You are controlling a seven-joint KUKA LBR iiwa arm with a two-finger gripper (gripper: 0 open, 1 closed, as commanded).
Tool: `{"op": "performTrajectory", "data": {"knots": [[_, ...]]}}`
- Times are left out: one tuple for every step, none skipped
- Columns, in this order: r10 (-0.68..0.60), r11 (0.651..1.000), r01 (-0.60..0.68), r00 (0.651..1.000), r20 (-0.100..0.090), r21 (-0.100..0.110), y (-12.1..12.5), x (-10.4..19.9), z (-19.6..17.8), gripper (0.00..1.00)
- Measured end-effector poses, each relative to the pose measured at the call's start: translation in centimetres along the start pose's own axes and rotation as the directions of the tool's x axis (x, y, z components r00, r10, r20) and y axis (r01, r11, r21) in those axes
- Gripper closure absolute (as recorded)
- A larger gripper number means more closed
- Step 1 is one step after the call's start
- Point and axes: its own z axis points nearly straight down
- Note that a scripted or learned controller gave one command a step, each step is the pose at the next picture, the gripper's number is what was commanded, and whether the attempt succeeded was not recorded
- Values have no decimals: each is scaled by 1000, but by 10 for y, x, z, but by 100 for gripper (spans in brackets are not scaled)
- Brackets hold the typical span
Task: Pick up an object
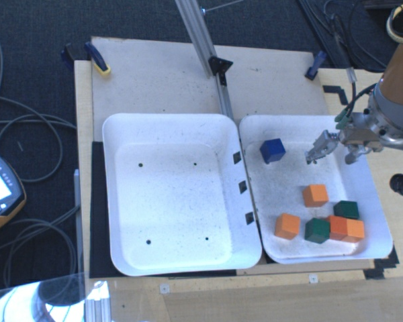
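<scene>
The gripper hangs at the right of the frame over the right bin, fingers spread, grasping nothing. A blue block sits to its left.

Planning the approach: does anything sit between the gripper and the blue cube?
Nothing. In the camera view only bare white bin floor separates the gripper from the blue cube.

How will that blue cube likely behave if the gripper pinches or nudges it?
The blue cube looks rigid with flat faces, so it probably slides, not rolls. It sits apart from the other blocks in the right bin, so a nudge from the gripper shouldn't jam it.
</scene>
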Motion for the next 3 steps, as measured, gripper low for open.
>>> {"op": "performTrajectory", "data": {"knots": [[2,1000,-2,1000,0,7,5,-17,43,0],[3,1000,-3,1000,0,6,0,-35,69,0],[-3,1000,3,1000,1,-7,-28,-7,-2,0]]}}
